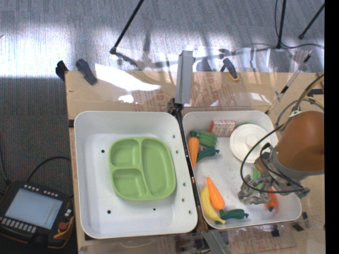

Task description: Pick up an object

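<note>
My gripper (256,193) is low in the right bin (228,113), near its front right corner, under the orange wrist band. A small orange-red toy (272,201) lies just to its right, partly hidden by the gripper. A green scrap (256,173) shows just behind it. To the left lie an orange carrot (214,193), a yellow banana (208,206) and a dark green piece (234,214). Nothing can be seen held.
Further back in the right bin are a second carrot (193,150), two green vegetables (207,138), a red-and-white box (223,127) and a round white dish (248,140). The left bin (90,194) holds a green divided plate (142,168). Cables loop around the wrist.
</note>
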